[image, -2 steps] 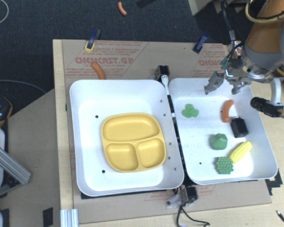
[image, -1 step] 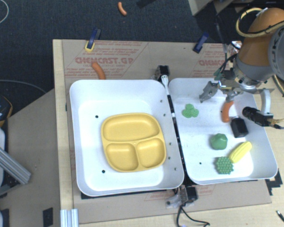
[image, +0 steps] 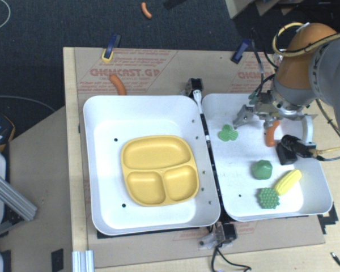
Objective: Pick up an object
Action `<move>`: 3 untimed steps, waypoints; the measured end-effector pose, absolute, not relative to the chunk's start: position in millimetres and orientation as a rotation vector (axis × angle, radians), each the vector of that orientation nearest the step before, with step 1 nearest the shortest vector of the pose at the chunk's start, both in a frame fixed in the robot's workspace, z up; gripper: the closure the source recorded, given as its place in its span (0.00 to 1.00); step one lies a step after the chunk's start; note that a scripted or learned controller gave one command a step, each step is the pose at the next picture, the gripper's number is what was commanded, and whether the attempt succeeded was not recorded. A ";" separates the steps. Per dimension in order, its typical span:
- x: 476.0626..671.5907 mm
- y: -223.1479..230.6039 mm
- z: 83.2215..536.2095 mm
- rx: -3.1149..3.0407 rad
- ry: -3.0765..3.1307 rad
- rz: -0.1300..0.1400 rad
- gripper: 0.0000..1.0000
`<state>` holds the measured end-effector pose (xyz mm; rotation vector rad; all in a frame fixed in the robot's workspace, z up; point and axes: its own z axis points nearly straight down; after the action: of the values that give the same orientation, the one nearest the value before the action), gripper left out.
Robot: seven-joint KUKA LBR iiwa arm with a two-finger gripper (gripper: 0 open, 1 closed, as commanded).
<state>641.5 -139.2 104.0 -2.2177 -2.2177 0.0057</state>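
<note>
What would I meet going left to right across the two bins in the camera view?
Yellow divided plate → small green leafy piece → green pepper → corn cob

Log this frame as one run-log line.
stage: reaching | gripper: over right bin, above carrot | grasp: unconfirmed | left bin: yellow tray

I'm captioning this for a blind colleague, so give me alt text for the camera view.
A grey robot arm reaches from the right over the right white bin, its gripper hovering near an orange piece and small green toys. The left bin holds a yellow divided tray.
</note>
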 end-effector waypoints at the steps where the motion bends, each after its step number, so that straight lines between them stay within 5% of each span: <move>1: 643.0 -138.8 87.0 -2.221 -2.222 -0.002 0.00; 2: 642.8 -138.8 96.5 -2.222 -2.223 -0.001 1.00; 3: 635.6 -135.6 153.9 -2.227 -2.226 -0.006 1.00</move>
<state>635.6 -135.6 153.9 -2.2266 -2.2260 -0.0061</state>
